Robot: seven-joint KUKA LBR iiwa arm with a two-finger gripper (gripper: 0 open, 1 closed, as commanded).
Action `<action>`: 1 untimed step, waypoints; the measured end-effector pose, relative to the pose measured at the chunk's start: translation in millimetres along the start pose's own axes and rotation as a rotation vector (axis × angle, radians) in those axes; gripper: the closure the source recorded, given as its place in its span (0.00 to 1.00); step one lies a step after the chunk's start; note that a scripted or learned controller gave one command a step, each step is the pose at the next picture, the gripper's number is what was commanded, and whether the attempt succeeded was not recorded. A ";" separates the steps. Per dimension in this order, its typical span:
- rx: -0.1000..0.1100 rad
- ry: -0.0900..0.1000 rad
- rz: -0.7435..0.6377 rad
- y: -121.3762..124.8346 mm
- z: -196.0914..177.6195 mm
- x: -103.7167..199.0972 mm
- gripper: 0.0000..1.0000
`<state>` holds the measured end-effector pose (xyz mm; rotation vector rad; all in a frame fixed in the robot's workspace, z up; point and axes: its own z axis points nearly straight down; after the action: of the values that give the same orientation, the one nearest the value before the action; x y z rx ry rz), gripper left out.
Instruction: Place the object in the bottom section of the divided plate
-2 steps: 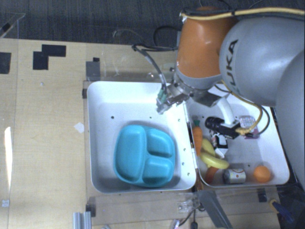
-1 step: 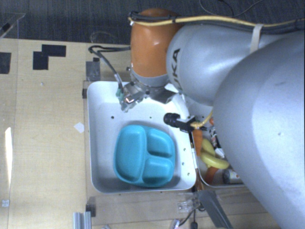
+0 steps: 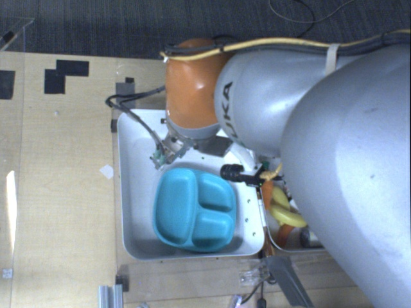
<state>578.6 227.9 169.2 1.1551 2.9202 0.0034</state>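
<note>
A blue divided plate (image 3: pixel 192 210) lies in the left white bin (image 3: pixel 135 191), with one long section on its left and two smaller sections on its right. All three sections show bare blue. The grey arm with its orange band (image 3: pixel 189 88) reaches in from the right and hangs over the bin's far half. The wrist end (image 3: pixel 168 149) sits just above the plate's far edge. The arm's bulk hides the gripper's tips. No object shows at the wrist.
The right bin (image 3: pixel 289 239) is mostly covered by the arm. In it a yellow banana (image 3: pixel 282 207) and an orange item (image 3: pixel 266 191) peek out near the divider. Black cables run from the wrist. Tan bench lies to the left.
</note>
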 end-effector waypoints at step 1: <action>0.000 0.000 0.001 -0.1 -0.1 -0.4 0.00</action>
<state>578.8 227.5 169.3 1.1562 2.9197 0.0037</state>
